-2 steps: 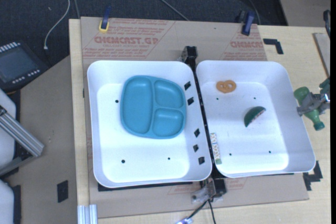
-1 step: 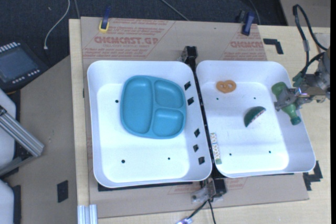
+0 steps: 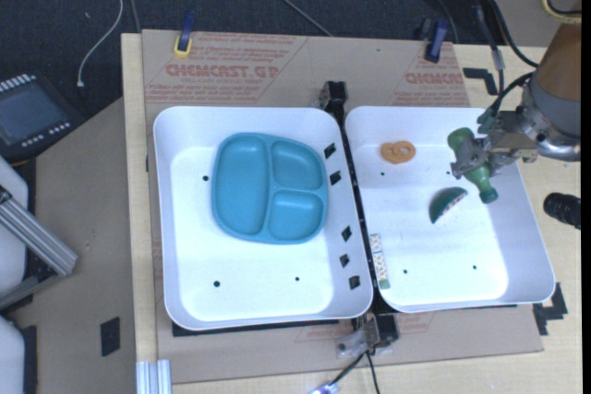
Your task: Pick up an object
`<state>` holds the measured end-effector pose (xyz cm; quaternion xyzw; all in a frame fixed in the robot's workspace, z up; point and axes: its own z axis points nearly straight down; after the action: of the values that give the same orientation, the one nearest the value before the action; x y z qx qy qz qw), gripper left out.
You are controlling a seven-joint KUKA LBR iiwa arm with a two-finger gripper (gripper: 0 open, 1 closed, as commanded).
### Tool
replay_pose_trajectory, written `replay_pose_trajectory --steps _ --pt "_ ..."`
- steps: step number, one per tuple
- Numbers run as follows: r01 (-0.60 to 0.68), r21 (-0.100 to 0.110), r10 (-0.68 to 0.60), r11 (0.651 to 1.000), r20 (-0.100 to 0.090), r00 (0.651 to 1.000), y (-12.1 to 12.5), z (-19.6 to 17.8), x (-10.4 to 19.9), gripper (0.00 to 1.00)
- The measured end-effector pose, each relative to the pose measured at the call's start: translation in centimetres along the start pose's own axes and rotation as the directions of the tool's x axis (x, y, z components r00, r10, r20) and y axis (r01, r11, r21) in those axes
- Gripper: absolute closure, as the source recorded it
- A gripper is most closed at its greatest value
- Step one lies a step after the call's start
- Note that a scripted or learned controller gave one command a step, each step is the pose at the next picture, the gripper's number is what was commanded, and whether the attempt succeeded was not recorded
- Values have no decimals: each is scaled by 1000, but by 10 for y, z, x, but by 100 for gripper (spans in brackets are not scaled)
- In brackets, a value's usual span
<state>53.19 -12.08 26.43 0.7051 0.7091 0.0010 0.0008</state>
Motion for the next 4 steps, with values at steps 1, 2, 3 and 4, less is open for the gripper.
replay_pose_trajectory --steps 1,2,3,4 --pt "1 1 -1 1000 -1 1000 29 17 50 100" --pt "1 0 -1 1000 -1 1000 56 14 94 100" --pt "0 2 0 1000 -1 1000 77 31 134 100" --pt "-1 1 1 1000 -1 1000 102 45 179 100"
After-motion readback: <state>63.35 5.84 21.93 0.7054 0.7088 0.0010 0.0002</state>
